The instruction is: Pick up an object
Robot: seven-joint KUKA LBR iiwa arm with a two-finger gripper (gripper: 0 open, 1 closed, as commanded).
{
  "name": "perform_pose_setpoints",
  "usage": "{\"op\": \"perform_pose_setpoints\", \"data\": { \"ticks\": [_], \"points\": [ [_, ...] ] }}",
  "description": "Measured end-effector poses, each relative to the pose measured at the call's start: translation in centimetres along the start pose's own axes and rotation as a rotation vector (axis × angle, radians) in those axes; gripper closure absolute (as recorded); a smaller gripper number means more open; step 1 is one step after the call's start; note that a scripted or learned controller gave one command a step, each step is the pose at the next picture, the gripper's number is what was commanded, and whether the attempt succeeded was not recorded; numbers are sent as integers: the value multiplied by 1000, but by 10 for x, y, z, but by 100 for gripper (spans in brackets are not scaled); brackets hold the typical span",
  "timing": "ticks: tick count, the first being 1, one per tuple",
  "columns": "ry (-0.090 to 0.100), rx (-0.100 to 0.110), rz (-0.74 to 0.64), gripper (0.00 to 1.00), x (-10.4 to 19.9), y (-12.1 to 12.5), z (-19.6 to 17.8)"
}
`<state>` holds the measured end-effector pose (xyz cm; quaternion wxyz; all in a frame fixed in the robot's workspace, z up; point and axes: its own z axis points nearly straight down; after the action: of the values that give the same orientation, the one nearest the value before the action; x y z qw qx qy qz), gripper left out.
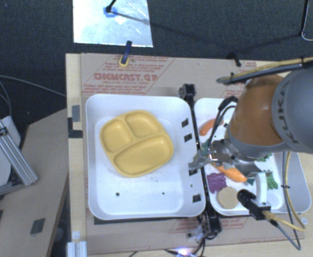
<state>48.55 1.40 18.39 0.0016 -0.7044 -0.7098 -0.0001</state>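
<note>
arm (274, 116) covering right bin (300, 197), end effector (212, 157) grip impossible to tell, carrot (232, 173) half hidden

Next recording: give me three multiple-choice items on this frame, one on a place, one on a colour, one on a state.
1. Where does the yellow divided plate lie?
A. left bin
B. right bin
C. on the cardboard
2. What colour is the grape cluster?
A. red
B. purple
C. blue
3. How does the plate lie?
A. upside down
B. on edge
C. flat, compartments up

Answers: 1 A, it rests inside the left bin. 2 B, it is purple, beside the carrot in the right bin. 3 C, its three compartments face up.
</note>
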Motion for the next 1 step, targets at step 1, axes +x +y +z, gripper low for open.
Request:
{"op": "perform_pose_setpoints", "data": {
  "ticks": [1],
  "points": [
    [-1, -5, 3, 100, -3, 2, -11]
  ]
}}
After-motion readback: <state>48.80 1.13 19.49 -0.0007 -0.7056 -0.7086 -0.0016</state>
